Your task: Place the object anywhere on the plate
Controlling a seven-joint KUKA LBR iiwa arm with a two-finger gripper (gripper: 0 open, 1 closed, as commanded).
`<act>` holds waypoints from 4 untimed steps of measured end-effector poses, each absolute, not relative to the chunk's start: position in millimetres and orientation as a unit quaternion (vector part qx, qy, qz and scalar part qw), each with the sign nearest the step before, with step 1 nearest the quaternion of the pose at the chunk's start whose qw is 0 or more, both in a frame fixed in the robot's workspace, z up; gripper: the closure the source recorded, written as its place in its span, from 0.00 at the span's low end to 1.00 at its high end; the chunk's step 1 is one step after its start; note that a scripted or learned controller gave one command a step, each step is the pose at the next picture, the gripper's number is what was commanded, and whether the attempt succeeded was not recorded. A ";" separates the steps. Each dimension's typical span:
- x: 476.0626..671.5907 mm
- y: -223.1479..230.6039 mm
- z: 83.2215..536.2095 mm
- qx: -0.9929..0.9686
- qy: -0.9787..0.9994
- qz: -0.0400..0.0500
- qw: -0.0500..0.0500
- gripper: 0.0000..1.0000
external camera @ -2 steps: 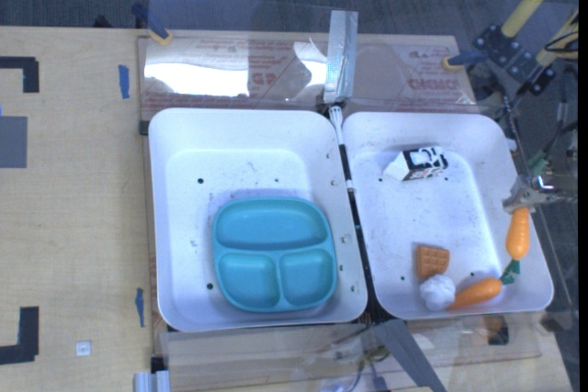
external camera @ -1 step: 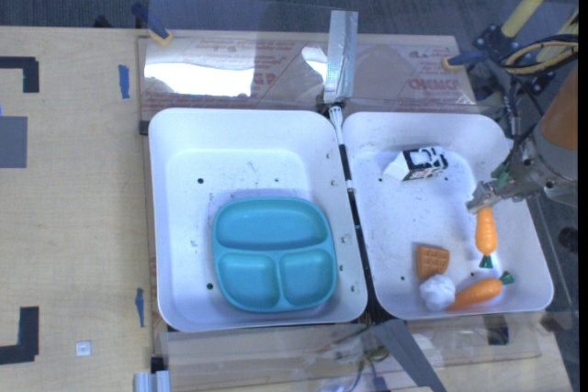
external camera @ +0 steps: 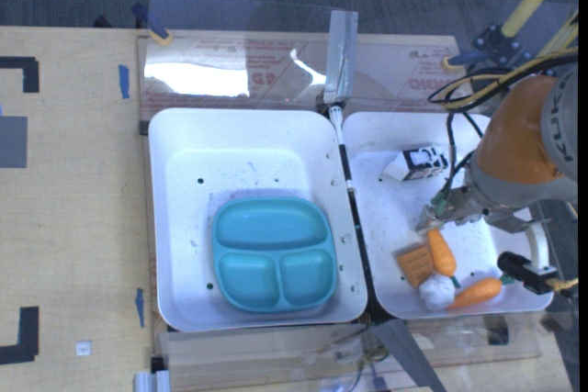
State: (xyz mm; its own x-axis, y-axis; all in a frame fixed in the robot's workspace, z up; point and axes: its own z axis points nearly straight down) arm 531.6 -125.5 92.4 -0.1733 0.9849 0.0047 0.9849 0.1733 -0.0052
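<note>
A blue plate (external camera: 273, 253) with three compartments lies in the left bin (external camera: 175, 197). The right bin (external camera: 386, 197) holds an orange carrot (external camera: 441, 252), a second carrot (external camera: 478, 292), an orange waffle-like square (external camera: 415, 263), a white ball (external camera: 437, 291) and a white and black item (external camera: 418, 162). My gripper (external camera: 443, 214) hangs low over the right bin, just above the top end of the first carrot. The wrist hides its tip.
The arm (external camera: 519, 142) covers the right bin's right side. A clear panel (external camera: 239, 60) and a metal post (external camera: 340, 55) stand behind the bins. The divider between the bins (external camera: 349, 197) runs beside the plate. A wooden bench (external camera: 64, 197) lies to the left.
</note>
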 end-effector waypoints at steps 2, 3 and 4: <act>547.2 -26.5 187.5 -0.624 -0.781 -0.004 -0.002 1.00; 541.5 -5.1 190.2 -0.637 -0.771 0.000 -0.001 1.00; 629.9 29.7 183.9 -0.615 -0.789 0.000 0.000 1.00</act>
State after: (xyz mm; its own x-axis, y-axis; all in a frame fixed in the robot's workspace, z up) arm 629.9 29.7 183.9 -0.2440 0.9698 0.0001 0.9698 0.2440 0.0003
